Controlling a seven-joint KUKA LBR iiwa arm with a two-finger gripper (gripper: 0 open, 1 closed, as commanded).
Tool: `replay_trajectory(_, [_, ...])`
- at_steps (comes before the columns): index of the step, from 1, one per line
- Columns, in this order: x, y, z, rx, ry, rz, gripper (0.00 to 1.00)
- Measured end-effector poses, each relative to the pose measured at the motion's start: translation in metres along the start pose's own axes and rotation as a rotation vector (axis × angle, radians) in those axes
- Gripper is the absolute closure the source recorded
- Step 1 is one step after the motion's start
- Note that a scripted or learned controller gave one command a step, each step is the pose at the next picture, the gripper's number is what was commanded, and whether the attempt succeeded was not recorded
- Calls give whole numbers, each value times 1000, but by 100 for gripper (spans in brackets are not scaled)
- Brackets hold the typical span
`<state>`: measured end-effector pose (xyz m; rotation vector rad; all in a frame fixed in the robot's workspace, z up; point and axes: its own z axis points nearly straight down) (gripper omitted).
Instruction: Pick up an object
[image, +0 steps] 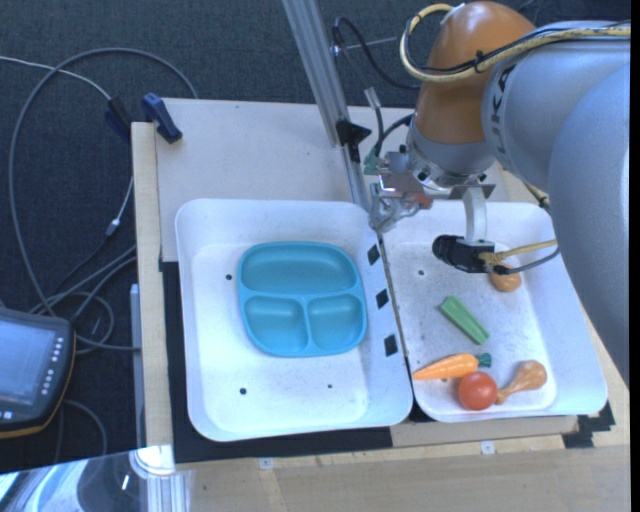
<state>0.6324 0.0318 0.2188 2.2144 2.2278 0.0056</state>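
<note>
Claw (385, 212): hangs low over the far left corner of the right bin (572, 330), just beside the wall it shares with the left bin (200, 300). State: cannot tell whether released or clenched, since the tip is small and blurred against the white. Nothing appears to be in its grasp.

Step in hand: approach, by judgement; no object lifted yet.

Candidates, all in the right bin:
- green block (463, 318): lies aslant mid-bin, toward the near side and rightward of the claw, apart from it.
- small orange piece (505, 281): right of the claw, near the bin's middle, apart from it.
- carrot (447, 367): near the front wall, tip touching or just beside the tomato (477, 390).
- tan gourd (525, 377): just beside the tomato, well apart from the claw.

Other: blue divided plate (300, 298), flat in the left bin; surface (250, 150) bare behind it.

Next move calls for: travel rightward and toward the near side, then descent. The green block stands free of its neighbours and looks the easier target.
</note>
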Motion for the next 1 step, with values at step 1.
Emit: replay_trajectory(1, [60, 4, -14, 0, 1, -2, 100])
